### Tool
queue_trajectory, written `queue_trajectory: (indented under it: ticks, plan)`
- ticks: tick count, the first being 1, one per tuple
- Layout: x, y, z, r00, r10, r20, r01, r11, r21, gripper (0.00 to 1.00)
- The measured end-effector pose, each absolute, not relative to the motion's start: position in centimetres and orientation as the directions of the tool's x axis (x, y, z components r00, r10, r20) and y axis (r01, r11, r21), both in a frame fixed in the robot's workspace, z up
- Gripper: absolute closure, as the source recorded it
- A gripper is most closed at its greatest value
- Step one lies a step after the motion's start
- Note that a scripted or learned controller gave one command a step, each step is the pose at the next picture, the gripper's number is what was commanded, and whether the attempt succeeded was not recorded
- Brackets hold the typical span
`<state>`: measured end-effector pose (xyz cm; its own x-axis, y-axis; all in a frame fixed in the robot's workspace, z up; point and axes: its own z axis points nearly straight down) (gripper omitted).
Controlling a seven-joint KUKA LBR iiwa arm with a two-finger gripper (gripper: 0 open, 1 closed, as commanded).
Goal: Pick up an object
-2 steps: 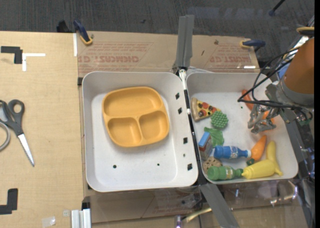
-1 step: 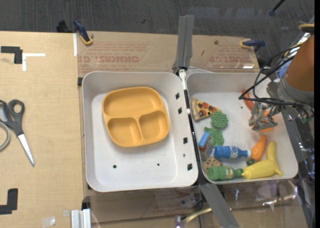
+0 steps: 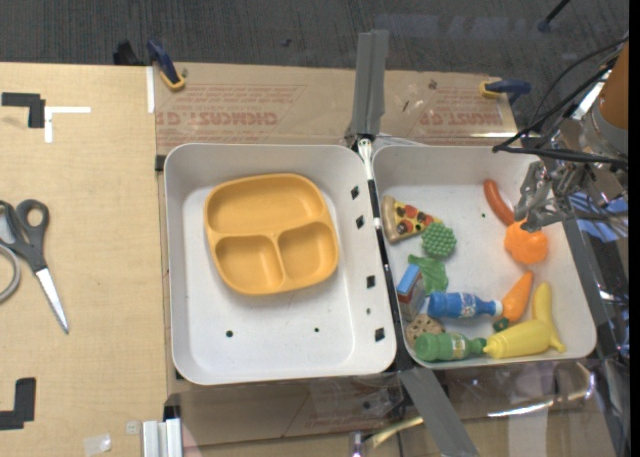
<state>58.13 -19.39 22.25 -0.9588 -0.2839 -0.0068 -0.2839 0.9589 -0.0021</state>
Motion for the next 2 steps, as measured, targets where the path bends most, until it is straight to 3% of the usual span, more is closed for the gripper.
queue_trajectory:
  ticks: [1,2]
  plan:
    - [50.15,-21.84,9.23,-0.994,-0.111,-0.003,-0.111,0.994,-0.001,1.00]
    - [50.36,-21.78,9.36,-0.994,-0.112,-0.009,-0.112,0.994,-0.002,0.00]
